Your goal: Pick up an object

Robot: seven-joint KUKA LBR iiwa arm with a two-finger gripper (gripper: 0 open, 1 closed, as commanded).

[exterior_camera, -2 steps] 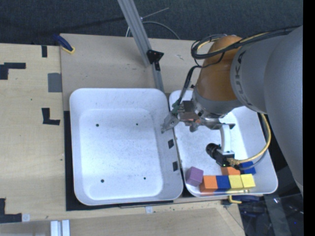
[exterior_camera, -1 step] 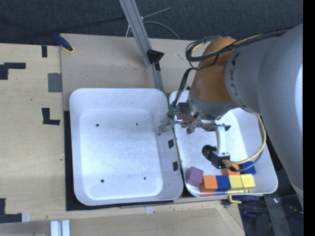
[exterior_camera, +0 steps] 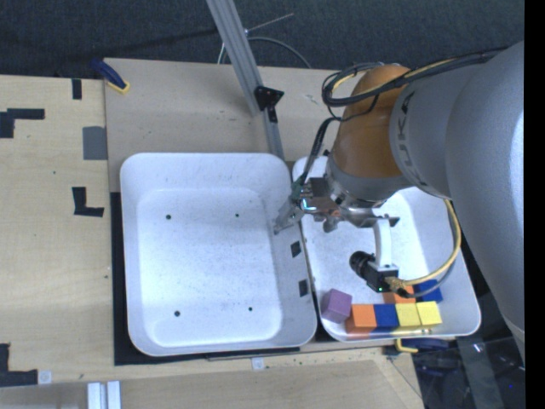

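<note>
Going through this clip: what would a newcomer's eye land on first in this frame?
The bulky grey arm with its orange band dominates the right side, reaching over the right bin. Next comes the bright row of blocks along that bin's near edge: purple block, orange block, blue block, then yellow blocks.

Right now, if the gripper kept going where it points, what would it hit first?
Probably the floor of the right bin, near its inner wall; the gripper seems to point down, though depth is unclear.
</note>
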